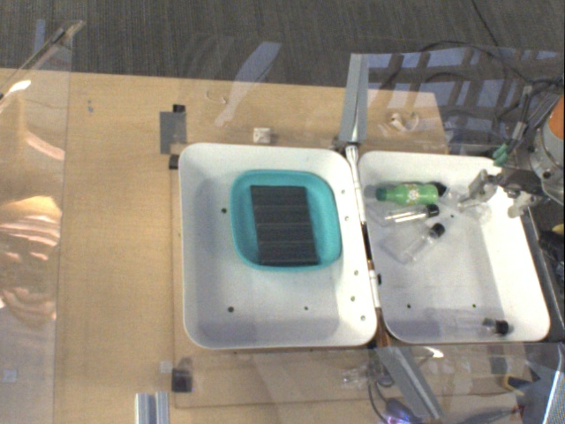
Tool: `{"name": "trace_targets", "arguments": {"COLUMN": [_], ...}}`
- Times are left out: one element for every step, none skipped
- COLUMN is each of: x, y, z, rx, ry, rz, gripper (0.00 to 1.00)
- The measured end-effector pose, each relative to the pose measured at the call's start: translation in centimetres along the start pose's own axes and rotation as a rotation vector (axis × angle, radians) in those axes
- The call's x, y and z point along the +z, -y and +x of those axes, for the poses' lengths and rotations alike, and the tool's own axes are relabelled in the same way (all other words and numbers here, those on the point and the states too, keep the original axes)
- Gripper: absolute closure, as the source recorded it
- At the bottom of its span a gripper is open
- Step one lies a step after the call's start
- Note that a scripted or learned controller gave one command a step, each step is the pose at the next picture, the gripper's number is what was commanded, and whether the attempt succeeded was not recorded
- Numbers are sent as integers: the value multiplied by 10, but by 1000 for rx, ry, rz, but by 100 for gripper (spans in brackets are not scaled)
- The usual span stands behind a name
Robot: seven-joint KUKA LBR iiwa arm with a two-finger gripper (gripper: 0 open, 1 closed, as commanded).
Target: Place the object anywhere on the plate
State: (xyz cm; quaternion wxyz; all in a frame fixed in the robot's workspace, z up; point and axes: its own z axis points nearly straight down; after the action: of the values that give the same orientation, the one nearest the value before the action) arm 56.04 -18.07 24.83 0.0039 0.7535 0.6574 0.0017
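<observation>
A teal plate (285, 218) with a dark ridged insert lies in the left white bin (207, 307). In the right bin (459, 299) a green bottle (409, 192) lies on its side near the far wall. Just in front of it are two clear vials with black caps (415, 214) (425, 238). Another clear tube with a black tip (491, 327) rests by the near wall. My gripper (499, 193) hangs over the far right corner of the right bin, to the right of the green bottle. It is open, with nothing between its fingers.
A grey post (354, 100) stands behind the seam between the bins. Cables and the arm's orange band (556, 124) crowd the far right. Small black clamps (173, 131) (181, 380) sit on the wooden bench left of the bins.
</observation>
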Motion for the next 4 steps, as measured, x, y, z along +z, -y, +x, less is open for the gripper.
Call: {"name": "trace_targets", "arguments": {"x": [-7,-22,-42,-89], "y": [12,30,45,3], "z": [-11,-19,-23,-15], "rx": [27,92,133,177], "ry": [-2,-1,-1,0], "rz": [4,3,2,3], "gripper": [0,0,0,0]}}
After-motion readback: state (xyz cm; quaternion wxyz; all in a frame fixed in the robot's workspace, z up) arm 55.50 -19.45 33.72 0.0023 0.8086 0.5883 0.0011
